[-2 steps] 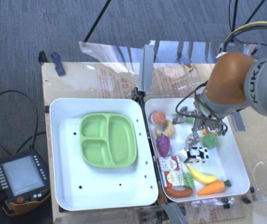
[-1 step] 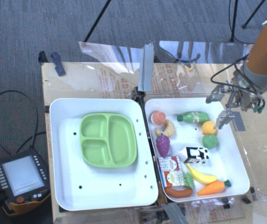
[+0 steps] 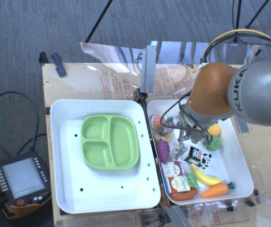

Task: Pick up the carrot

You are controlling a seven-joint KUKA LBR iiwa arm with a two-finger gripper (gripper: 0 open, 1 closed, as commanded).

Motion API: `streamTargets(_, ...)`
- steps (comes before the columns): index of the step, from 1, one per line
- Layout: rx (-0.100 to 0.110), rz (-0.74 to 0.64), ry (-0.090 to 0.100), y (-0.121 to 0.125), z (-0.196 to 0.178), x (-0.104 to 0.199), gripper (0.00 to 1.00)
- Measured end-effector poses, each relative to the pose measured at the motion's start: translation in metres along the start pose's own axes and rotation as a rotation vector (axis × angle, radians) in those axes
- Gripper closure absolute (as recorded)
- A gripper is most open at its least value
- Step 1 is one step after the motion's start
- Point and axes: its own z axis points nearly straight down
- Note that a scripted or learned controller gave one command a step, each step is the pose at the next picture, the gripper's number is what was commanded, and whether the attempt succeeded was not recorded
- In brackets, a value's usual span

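The carrot (image 3: 214, 190), orange with a green top, lies near the front edge of the right bin (image 3: 241, 162). My gripper (image 3: 185, 138) hangs over the middle of that bin, well behind the carrot and to its left. Its metal fingers point down among the toys, with nothing visibly held between them. The arm's orange band and grey wrist hide the back part of the bin.
Around the carrot lie a yellow banana (image 3: 205, 176), a red sausage (image 3: 184, 195), a red-and-white box (image 3: 174, 174), a black-and-white card (image 3: 200, 156), a purple piece (image 3: 162, 151) and a green piece (image 3: 214, 143). The left bin (image 3: 69, 174) holds a green divided plate (image 3: 110, 141).
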Motion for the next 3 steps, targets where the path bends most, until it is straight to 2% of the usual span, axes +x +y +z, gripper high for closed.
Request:
streamTargets(1,-0.004,-0.226,0.008,0.115,0.14,0.024,0.0)
streamTargets(2,0.008,0.021,-0.019,-0.012,0.026,-0.011,0.0)
streamTargets(3,-0.005,-0.097,0.009,0.097,0.129,0.068,0.0)
